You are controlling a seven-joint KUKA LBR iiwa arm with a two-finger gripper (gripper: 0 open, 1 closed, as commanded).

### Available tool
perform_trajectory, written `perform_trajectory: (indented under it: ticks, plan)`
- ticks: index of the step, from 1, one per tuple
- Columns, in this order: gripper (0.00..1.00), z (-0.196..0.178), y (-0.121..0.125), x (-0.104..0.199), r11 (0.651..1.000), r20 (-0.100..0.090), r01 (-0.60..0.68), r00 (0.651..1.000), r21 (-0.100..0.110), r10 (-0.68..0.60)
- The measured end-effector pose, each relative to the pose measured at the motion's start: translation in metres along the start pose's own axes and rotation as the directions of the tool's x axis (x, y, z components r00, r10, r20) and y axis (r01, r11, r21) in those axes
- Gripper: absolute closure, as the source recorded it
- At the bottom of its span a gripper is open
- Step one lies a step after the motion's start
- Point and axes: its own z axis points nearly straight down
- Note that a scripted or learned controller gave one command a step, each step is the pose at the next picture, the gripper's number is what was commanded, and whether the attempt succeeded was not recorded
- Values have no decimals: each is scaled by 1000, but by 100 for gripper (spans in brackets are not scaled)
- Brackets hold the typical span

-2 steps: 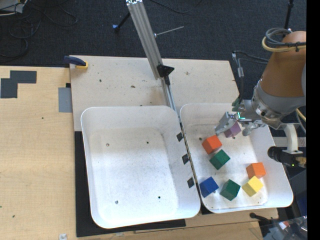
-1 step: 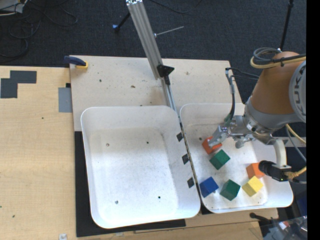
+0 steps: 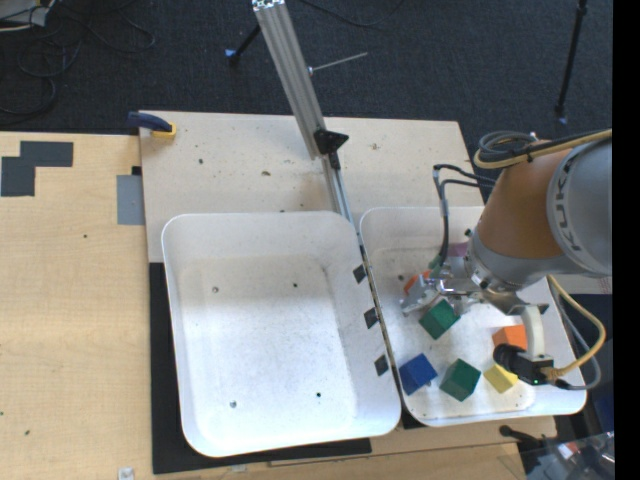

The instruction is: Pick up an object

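My gripper (image 3: 441, 296) hangs low over the middle of the right bin (image 3: 560, 405), under the grey arm and its orange band. A dark green block (image 3: 438, 321) lies tilted right beneath it, touching or nearly touching the gripper's metal tip. Along the bin's front lie a blue block (image 3: 417, 372), a second green block (image 3: 461, 379) and a yellow block (image 3: 500, 378). An orange block (image 3: 510, 336) sits to the right, and a small orange piece (image 3: 410, 283) lies just left of the gripper. The arm partly hides a purple thing (image 3: 458, 251).
The left bin (image 3: 200, 268) stands beside the right one, with black clips (image 3: 368, 316) along the shared wall. A slanted aluminium rail (image 3: 300, 78) rises behind the bins. Cables (image 3: 572, 358) hang off the arm over the right bin's right side.
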Motion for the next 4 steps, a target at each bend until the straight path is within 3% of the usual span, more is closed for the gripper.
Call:
perform_trajectory:
  ticks: [1,2,4]
  plan:
    - [0,20,0,-1,1000,0,-1,1000,-4,1]
    - [100,13,-1,-4,1000,0,-12,1000,-2,12]
    - [100,-99,7,-7,1000,2,1,1000,-10,-1]
